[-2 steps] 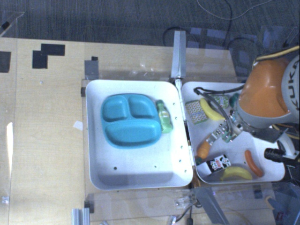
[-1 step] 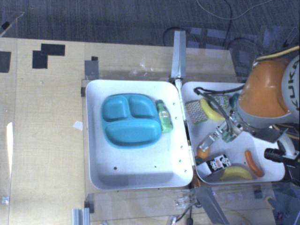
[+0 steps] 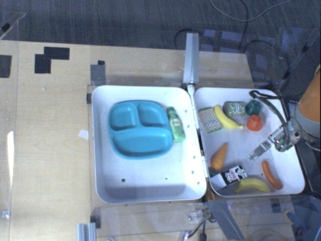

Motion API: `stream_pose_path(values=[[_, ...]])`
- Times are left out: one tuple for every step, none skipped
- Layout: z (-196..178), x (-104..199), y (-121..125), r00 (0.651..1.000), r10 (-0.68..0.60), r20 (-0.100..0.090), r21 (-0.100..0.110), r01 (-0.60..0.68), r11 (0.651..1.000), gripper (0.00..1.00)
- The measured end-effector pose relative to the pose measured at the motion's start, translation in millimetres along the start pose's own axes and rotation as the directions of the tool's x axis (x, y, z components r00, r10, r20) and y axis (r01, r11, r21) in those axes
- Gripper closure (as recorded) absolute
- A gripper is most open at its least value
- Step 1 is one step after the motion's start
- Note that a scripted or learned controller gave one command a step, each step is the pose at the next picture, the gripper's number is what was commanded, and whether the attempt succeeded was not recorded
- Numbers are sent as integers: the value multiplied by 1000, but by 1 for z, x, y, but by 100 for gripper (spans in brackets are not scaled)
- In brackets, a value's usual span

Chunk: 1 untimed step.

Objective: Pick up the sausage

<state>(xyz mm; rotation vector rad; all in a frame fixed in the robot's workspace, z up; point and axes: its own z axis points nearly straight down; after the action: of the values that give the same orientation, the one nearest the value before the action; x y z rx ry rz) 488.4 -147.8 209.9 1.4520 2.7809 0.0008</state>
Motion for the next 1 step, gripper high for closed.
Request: stream_pose_path(values=[[90,-20,-13,1000,-12,3,-2,12,1000,0]])
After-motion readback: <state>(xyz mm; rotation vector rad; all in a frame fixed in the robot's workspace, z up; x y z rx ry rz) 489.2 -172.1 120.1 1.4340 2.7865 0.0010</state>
